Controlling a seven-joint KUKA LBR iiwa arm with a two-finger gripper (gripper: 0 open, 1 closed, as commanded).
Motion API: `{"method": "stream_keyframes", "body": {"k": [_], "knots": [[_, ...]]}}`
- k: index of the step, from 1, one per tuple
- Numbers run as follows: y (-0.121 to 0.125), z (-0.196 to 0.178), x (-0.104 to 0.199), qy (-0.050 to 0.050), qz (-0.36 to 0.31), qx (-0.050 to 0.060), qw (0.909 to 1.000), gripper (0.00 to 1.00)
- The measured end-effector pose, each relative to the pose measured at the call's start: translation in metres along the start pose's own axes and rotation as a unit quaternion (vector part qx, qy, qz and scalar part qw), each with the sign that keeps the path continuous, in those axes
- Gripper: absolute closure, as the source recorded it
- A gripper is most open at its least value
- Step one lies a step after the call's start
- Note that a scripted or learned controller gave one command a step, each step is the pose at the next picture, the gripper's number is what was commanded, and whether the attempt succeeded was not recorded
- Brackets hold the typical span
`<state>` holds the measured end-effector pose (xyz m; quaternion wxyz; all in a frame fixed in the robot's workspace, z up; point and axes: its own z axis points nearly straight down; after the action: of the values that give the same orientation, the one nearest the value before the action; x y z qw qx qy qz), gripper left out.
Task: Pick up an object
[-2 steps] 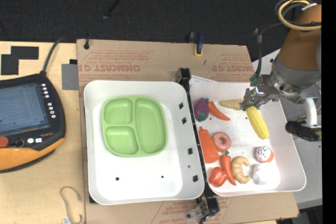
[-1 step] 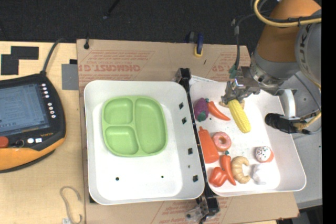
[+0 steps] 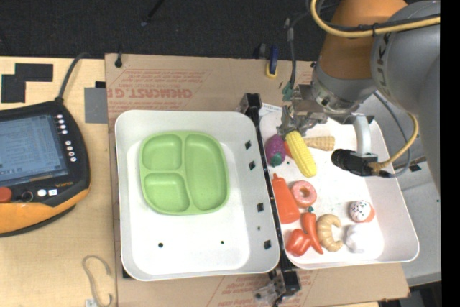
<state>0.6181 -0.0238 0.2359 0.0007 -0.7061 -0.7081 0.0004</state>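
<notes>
My gripper [image 3: 295, 124] hangs low over the back left of the right bin [image 3: 402, 241], directly above the upper end of a yellow corn cob [image 3: 302, 154] that lies slantwise. Whether the cob is gripped is unclear from this angle. A purple vegetable [image 3: 274, 149] sits just left of the cob, and a beige piece [image 3: 321, 143] lies to its right. Nearer the front are an orange carrot [image 3: 284, 201], a pink donut [image 3: 304, 192], a red pepper [image 3: 302, 239], a croissant [image 3: 330, 230], a red-and-white ball [image 3: 359, 211] and a white lump [image 3: 355, 241].
The left bin [image 3: 129, 154] holds a green divided plate [image 3: 183, 172]. A black divider [image 3: 262, 176] runs between the two bins. A teach pendant [image 3: 36, 162] rests on the bench at far left. The arm [image 3: 374, 47] looms over the right bin's back edge.
</notes>
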Motion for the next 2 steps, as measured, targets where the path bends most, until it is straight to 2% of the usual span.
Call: {"method": "stream_keyframes", "body": {"k": [1, 2], "knots": [[0.018, -0.001, 0.031, 0.0, 0.001, 0.0, 1.0, 1.0], [0.021, 0.019, 0.035, -0.001, 0.0, 0.002, 1.0, 1.0]]}}
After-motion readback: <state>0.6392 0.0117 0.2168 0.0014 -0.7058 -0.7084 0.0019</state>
